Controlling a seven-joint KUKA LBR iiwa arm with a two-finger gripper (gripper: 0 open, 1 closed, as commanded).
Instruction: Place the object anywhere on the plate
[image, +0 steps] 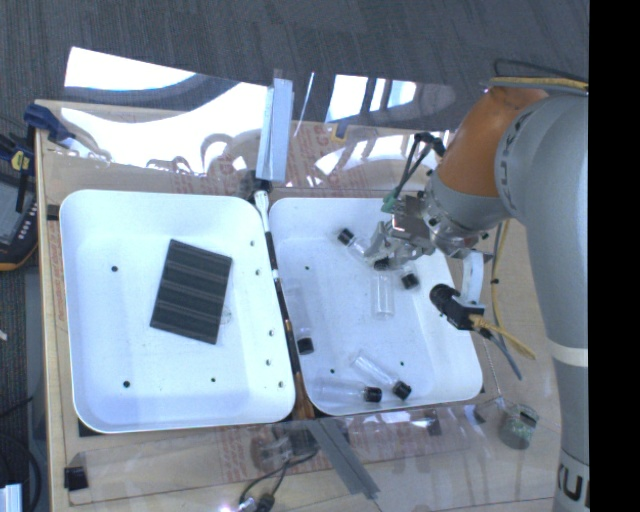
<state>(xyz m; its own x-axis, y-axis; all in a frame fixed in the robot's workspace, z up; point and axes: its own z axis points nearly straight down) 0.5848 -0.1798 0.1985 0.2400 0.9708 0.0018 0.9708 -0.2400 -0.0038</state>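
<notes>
While the left bin (80, 300) holds the dark ribbed plate (191, 291), clear vials (382, 295) lie scattered in the right bin (330, 400), one just below the gripper (392, 250), whose finger state I cannot tell.

A dark plate (191, 291) with ridges lies flat in the left white bin (100, 390), turned a little. In the right white bin (460, 385) lie small see-through tubes with black caps. One tube (382, 296) lies near the middle. Two more tubes (380, 378) lie close together by the front edge.
</notes>
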